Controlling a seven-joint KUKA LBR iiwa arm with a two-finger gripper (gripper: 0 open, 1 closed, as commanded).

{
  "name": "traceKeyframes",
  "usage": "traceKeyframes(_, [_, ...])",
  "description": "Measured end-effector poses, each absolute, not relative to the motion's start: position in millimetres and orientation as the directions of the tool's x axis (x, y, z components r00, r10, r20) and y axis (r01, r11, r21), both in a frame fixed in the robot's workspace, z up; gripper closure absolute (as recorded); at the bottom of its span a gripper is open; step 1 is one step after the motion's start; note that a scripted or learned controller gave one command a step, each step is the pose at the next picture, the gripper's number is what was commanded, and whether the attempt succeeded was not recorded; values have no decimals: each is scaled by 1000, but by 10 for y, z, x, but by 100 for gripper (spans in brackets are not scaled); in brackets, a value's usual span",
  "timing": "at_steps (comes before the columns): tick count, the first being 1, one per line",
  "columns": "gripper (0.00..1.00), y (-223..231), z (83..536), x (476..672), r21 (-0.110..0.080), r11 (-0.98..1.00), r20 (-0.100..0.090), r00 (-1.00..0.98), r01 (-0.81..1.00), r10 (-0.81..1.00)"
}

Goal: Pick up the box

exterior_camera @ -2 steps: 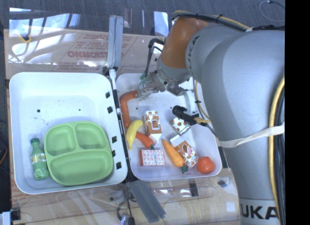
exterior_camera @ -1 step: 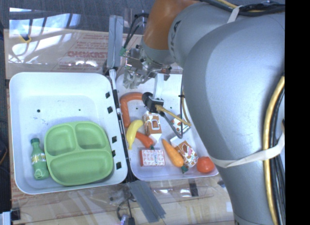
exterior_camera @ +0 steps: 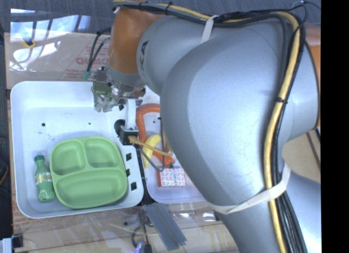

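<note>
From the camera view, the grey arm point(exterior_camera: 229, 115) fills most of the right and centre of the frame, its orange band point(exterior_camera: 125, 39) toward the upper left, and the gripper point(exterior_camera: 106, 100) hangs below it over the upper edge of the left bin point(exterior_camera: 27, 137). Whether the claw is spread or closed cannot be told at this slant, and nothing is visibly in it. The box point(exterior_camera: 172, 178), white with a red pattern, lies in the lower part of the right bin point(exterior_camera: 163, 194), near the frame's lower centre, just below an orange ring point(exterior_camera: 143, 116) and a yellow piece point(exterior_camera: 152, 144), partly tucked under the arm's bulk. In the left bin, a green divided plate point(exterior_camera: 87, 171) sits flat at lower left with a green bottle point(exterior_camera: 42, 178) lying beside it. The gripper is well apart from the box, so the pick looks not yet begun; it would need to cross to the other bin.
</note>
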State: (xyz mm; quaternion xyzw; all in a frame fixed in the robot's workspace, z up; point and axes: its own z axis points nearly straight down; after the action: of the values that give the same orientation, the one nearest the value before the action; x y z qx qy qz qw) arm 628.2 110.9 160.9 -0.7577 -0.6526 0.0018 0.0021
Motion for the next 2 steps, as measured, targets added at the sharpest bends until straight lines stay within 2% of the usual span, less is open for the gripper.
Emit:
traceKeyframes(1, [100, 1698, 1967, 5648, -7, -504, -4, 504, 864, 864])
traceKeyframes(2, [100, 1814, 2288, 5869, -3, -381, -2, 381, 924, 924])
